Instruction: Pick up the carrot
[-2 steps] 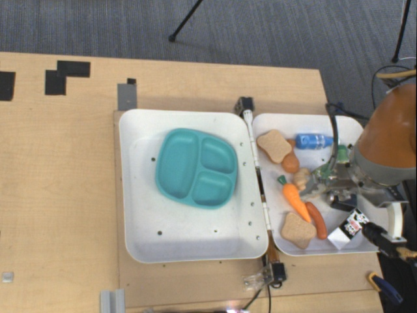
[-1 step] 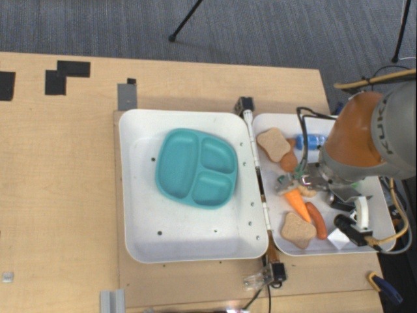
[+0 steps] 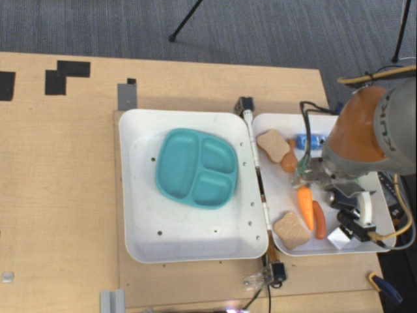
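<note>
The gripper (image 3: 304, 178) sits at the carrot's (image 3: 305, 205) twelve o'clock end, and I cannot tell its grip.

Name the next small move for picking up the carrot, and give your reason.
Probably lower the gripper straight onto the carrot. It hovers at the carrot's upper end in the right bin, and a red sausage-like piece lies against the carrot's side, so a centred approach seems safest.

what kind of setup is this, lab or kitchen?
Likely a robot lab bench: two white bins on a plywood bench, toy food like the carrot, and a stand's legs on grey carpet.
</note>
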